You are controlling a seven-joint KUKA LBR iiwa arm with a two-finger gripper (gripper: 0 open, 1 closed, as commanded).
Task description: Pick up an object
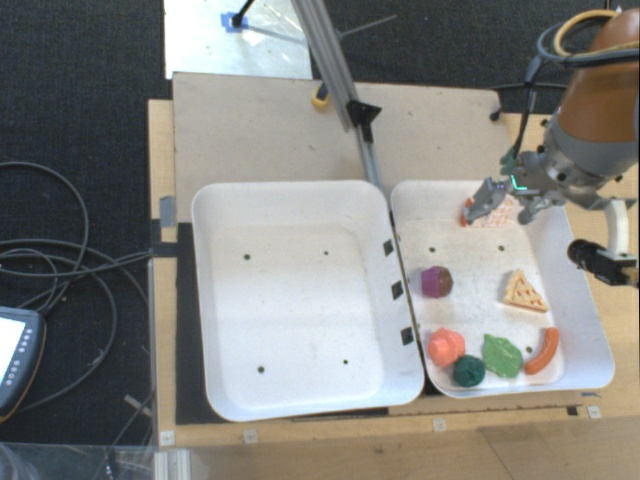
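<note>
In the right bin (590, 318) lie several small toys: a purple ball (436, 282), a pizza slice (524, 293), an orange ball (446, 346), a dark green ball (468, 370), a green leafy piece (502, 355) and a red sausage (543, 351). A pale speckled piece with a red edge (495, 214) lies at the bin's far side. My gripper (507, 202) hangs right over that piece with its fingers spread, one finger (487, 197) on its left and the other on its right. Whether the piece touches the fingers is unclear.
The left bin (215, 268) stands beside the right one, with black clips along the shared rim (397, 288). A grey slanted pole (335, 58) crosses the back of the bench. Cables and a pendant (15, 353) lie on the floor at the left.
</note>
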